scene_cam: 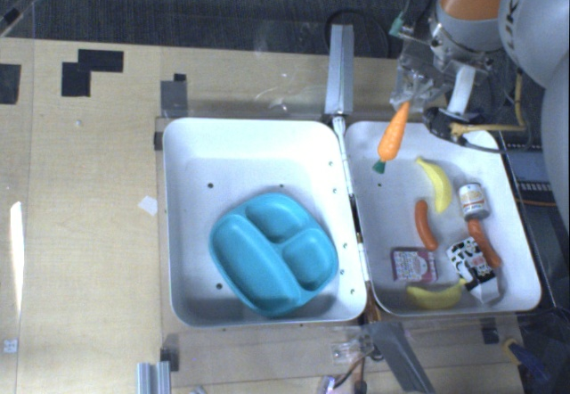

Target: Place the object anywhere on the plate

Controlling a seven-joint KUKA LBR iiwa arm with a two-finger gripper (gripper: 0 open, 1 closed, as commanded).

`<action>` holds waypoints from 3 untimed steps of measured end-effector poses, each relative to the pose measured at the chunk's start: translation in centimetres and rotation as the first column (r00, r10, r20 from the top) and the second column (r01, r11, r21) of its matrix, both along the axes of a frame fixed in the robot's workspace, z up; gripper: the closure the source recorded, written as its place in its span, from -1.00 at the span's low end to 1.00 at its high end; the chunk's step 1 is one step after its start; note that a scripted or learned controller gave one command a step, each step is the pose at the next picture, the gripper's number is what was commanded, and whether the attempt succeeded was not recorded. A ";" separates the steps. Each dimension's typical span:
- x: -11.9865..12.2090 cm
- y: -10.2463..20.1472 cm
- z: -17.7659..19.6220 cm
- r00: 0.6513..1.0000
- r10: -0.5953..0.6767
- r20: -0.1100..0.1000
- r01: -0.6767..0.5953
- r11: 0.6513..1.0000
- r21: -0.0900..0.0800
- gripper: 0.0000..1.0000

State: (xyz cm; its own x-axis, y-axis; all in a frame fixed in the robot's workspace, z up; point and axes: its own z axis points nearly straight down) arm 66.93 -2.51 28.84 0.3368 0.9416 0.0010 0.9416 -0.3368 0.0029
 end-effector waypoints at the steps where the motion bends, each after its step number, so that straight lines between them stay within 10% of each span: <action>1: 0.0 2.1 -3.7 0.959 0.284 0.002 -0.284 0.959 -0.001 1.00; 2: -3.3 1.1 -8.0 0.871 0.492 0.002 -0.492 0.871 -0.002 1.00; 3: -2.4 -1.3 -0.3 0.665 0.747 0.002 -0.747 0.665 -0.005 1.00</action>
State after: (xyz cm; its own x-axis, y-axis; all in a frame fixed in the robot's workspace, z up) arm 64.49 -3.83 28.58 -0.4797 0.8774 -0.0033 0.8774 0.4797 0.0068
